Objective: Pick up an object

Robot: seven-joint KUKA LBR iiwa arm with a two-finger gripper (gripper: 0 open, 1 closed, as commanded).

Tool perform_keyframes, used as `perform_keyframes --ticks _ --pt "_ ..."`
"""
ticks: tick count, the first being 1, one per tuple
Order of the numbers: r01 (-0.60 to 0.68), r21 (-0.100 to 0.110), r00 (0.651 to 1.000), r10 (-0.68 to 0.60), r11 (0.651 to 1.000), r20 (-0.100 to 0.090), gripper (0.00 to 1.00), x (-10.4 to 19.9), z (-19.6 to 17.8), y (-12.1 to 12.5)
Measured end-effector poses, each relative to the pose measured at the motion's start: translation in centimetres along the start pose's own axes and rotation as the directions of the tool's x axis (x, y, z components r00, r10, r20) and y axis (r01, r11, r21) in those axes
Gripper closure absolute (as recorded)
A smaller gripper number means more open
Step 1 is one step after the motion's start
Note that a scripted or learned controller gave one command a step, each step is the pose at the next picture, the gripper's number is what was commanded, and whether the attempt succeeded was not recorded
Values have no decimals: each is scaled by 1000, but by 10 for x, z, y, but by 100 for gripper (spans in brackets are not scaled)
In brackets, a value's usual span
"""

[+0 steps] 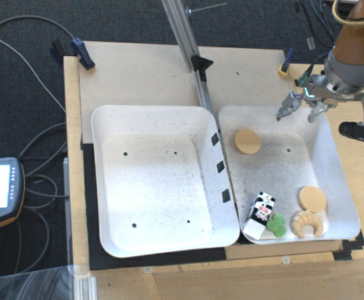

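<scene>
My gripper (pixel 301 109) hangs open over the far edge of the right bin (pixel 331 149), its two grey fingers spread with nothing between them. A round tan disc (pixel 248 142) lies in the right bin's far left part, to the left of and below the gripper. Near the front of that bin are a second tan disc (pixel 312 199), a croissant (pixel 309 224), a green toy (pixel 276 225) and a black-and-white carton (pixel 260 213).
The left bin (pixel 107 167) sits beside the right one, with a row of black clips (pixel 220 166) on the shared wall. A slanted metal rail (pixel 183 30) crosses the bench at the back. Blue clamps (pixel 82 52) hold the board's corners.
</scene>
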State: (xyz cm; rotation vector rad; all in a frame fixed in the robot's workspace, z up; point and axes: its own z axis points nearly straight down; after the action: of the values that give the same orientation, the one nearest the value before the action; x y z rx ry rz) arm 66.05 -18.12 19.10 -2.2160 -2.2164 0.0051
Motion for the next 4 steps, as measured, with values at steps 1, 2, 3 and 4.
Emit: perform_keyframes --ticks 1,2,3,4 --pt "2 -5 1000 -2 1000 2 0 0 -4 1" --pt "2 0 1000 -2 1000 1 0 10 52 -1" --pt "2 -1 1000 -2 1000 1 0 11 101 -1" --pt "3 -9 1000 -3 1000 4 100 11 86 1"
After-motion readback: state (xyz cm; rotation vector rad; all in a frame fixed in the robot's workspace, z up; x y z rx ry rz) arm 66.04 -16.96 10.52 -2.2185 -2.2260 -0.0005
